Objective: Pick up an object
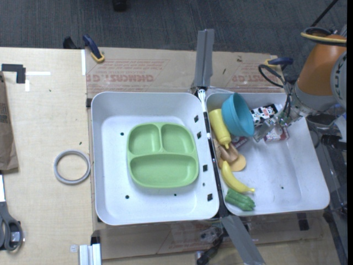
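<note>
The right bin [287, 175] holds a blue bowl [238, 115] tipped on its side at the back left. Along the bin's left wall lie a yellow bottle-shaped toy [220, 127], a tan piece [231, 157], a banana [234, 180] and a green pepper [240, 201]. A small black-and-white object [263, 112] sits just right of the bowl. My gripper [271, 130] is low in the back of the right bin, right beside the bowl's rim and just below the black-and-white object. The grey arm with its orange band [322, 65] comes in from the upper right.
The left bin [105, 164] carries a green divided plate [163, 155]. A grey tape ring [72, 166] lies on the bench to the left, with scissors [10, 232] at the bottom left. A metal divider post [204, 59] stands between the bins at the back.
</note>
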Controlling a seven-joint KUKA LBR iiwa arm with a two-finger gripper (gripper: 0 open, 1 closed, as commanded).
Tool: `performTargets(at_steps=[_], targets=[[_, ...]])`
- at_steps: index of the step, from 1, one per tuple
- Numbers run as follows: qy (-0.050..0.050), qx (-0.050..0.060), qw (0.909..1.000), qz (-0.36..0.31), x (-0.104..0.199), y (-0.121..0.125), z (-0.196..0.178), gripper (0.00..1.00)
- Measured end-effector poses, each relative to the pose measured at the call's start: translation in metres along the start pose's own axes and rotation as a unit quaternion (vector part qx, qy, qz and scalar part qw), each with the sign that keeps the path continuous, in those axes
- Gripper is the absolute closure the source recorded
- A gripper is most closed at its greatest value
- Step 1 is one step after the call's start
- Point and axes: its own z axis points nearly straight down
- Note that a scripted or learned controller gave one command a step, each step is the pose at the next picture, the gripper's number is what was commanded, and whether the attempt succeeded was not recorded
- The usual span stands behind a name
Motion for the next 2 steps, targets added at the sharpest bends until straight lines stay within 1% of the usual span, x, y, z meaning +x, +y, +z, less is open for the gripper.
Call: performTargets(at_steps=[1, 2], targets=[[-0.007, 0.000, 0.9780, -0.208, 0.027, 0.004, -0.003, 0.00], [-0.011, -0.008, 0.9811, -0.193, 0.061, 0.015, -0.004, 0.00]])
